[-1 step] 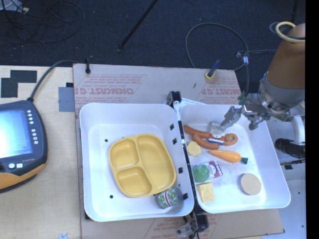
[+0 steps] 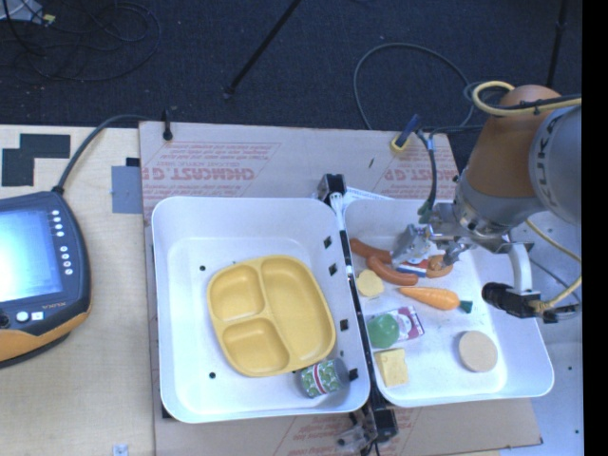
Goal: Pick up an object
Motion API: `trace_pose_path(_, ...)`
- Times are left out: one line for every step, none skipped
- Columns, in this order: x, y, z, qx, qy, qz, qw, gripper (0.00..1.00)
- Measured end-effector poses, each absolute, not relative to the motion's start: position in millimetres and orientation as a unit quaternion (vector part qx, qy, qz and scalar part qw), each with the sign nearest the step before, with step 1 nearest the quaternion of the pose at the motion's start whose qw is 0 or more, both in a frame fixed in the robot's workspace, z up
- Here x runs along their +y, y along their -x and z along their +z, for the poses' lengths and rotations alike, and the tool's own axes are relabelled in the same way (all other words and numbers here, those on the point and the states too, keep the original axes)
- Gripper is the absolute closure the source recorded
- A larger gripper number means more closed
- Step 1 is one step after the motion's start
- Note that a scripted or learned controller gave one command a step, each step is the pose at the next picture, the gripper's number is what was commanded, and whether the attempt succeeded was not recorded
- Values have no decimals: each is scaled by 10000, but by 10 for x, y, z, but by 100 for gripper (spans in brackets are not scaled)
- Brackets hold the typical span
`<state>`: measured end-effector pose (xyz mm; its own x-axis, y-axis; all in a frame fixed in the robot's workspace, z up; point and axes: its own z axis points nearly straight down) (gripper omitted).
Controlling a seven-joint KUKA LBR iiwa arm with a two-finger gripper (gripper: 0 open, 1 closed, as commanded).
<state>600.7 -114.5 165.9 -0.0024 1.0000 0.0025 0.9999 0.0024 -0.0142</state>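
Pincer (image 2: 421, 245) of the grey arm with its orange band (image 2: 503, 164) sits low in the right shallow white plastic bin (image 2: 532, 373), at its far side; whether its two fingers are apart or closed cannot be told from this slanted look, and nothing can be seen between them. Right under and just left of the pincer lies a long reddish-orange sausage-shaped toy (image 2: 380, 262), and another orange piece (image 2: 439, 268) lies just to the pincer's right, partly hidden by the tool. A little nearer the camera than the pincer lies an orange plastic carrot with a green tip (image 2: 432, 297). Left of the carrot, near the wall between the bins, rests a small pale yellow round piece (image 2: 370, 284). Farther toward the camera sit a green round item on a white packet (image 2: 388, 329), a flat yellow square block (image 2: 392, 367) and a tan round disc (image 2: 477, 351). Well to the pincer's left, the other white bin (image 2: 180, 369) holds a yellow three-compartment plastic tray (image 2: 271, 313), with a small green-labelled can (image 2: 321, 378) lying just beside the tray's near corner.
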Motion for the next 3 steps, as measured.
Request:
trace_pose_path(-1163, -5748, 817, -7067, 7075, 10, 31, 0)
trace_pose_path(-1012, -6399, 839, -7056, 7084, 119, 135, 0)
trace_pose_path(-1188, -6257, 855, -7072, 7070, 11, 26, 0)
